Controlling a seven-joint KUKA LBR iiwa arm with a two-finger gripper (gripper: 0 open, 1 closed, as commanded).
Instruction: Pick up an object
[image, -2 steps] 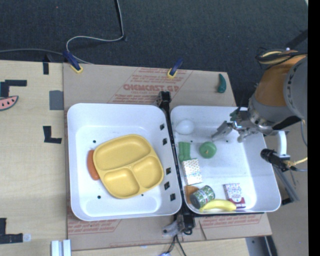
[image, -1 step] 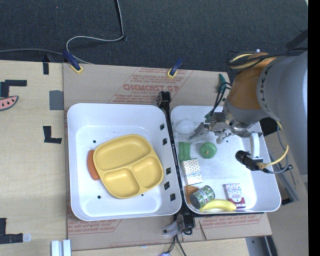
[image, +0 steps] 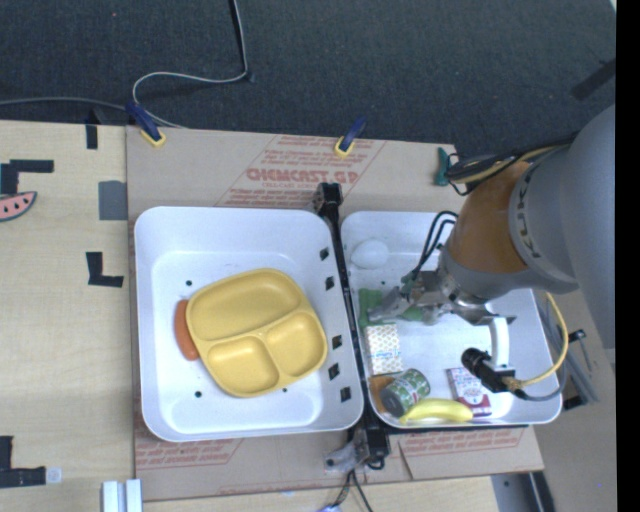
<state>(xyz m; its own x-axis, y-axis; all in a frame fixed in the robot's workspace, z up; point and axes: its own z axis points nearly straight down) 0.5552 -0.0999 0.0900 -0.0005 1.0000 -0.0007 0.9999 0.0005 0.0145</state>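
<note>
Currently logged: gripper (image: 392, 305) sat low in the right bin (image: 520, 415), over a green item (image: 372, 300) near the divider; can't tell if it was clenched or released. A white ball (image: 370, 253) lay just behind it. A patterned packet (image: 384, 349), green can (image: 404, 391), banana (image: 437, 411) and red-white packet (image: 467, 386) lay toward the front. Left bin (image: 160, 400) held a yellow divided plate (image: 256, 331) over an orange item (image: 184, 330).

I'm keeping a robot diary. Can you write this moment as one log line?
arm: over right white bin | gripper: low by green item | yellow plastic divided plate: left white bin | yellow banana: untouched
</note>
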